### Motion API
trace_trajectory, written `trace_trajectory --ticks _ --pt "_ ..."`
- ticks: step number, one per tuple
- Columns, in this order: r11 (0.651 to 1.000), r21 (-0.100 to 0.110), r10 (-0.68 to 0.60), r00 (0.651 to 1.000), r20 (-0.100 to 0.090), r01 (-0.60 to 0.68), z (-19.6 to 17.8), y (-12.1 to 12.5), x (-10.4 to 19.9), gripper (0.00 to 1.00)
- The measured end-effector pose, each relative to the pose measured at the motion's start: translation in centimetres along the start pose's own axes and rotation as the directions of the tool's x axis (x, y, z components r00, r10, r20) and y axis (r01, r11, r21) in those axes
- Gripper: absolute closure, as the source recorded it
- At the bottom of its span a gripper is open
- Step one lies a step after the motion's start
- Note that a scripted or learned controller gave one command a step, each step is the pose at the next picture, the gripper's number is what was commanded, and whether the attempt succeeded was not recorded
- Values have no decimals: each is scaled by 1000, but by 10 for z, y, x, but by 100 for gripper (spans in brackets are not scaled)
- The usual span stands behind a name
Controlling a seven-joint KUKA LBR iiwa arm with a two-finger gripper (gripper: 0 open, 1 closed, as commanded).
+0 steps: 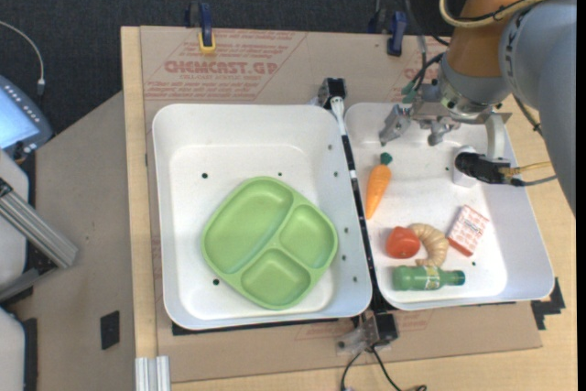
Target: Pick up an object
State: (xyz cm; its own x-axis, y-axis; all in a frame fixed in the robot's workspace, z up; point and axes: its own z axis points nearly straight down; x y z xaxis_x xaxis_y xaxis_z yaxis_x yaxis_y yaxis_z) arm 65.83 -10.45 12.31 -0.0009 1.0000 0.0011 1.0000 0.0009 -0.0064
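In the upper right of the frame, the gripper hangs over the far end of the right bin. Its two fingers are spread apart with nothing between them.

Just below and left of the gripper lies one orange carrot with a green tip, close to the divider between the bins and apart from the fingers. Nothing lies between it and the gripper.

Lower in the same bin sit four more things:
- one red tomato
- one curved tan piece touching the tomato
- one green bottle lying on its side along the near wall
- one pink box to the right

The left bin, mid-frame, holds a single green plate with three compartments.
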Motion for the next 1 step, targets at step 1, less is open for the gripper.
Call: trace_trajectory --ticks 1 --pt "1000 -8 0 1000 2 0 -14 2 -1 100"
